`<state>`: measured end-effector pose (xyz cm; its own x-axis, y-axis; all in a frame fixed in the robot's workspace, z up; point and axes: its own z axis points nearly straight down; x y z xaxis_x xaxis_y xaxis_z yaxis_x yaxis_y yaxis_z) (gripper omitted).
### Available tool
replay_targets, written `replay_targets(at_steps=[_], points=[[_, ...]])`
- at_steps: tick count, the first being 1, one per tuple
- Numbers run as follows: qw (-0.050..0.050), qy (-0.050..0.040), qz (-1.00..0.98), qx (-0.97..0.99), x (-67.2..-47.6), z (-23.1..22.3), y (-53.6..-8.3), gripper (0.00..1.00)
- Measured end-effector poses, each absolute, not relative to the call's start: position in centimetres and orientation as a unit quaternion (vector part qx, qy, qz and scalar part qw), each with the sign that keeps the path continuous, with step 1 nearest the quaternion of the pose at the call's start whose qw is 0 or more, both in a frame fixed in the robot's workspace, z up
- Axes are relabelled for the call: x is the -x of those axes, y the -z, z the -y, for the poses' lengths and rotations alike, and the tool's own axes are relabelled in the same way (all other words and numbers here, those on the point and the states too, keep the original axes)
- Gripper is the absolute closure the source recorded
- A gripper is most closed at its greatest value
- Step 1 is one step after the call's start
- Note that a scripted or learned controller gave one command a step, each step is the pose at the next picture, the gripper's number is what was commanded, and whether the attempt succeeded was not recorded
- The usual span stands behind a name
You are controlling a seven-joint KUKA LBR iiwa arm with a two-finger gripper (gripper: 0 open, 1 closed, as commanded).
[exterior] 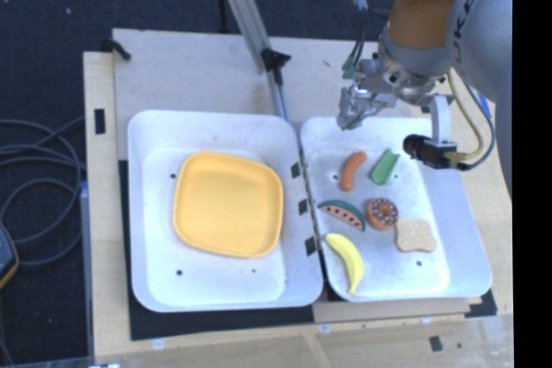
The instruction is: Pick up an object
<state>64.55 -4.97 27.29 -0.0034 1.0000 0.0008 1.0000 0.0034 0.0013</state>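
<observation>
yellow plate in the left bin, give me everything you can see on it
The yellow plate is a rounded-square dish with a raised rim and a shallow flat well, a matte, plastic-looking orange-yellow. It lies flat and right side up on the floor of the left bin, roughly centred and turned slightly askew to the bin walls. Nothing rests on it, and it touches only the bin floor. It looks whole and clean.
</observation>
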Motion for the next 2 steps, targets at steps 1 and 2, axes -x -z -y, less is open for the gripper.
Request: replay_targets(at_steps=[1, 2], points=[[0.000, -0.0002, -0.708, -0.706, -64.5, 0.8, -26.4, 1.00], [0.000, -0.0007, -0.708, -0.706, -64.8, -4.4, -26.8, 1.00]])
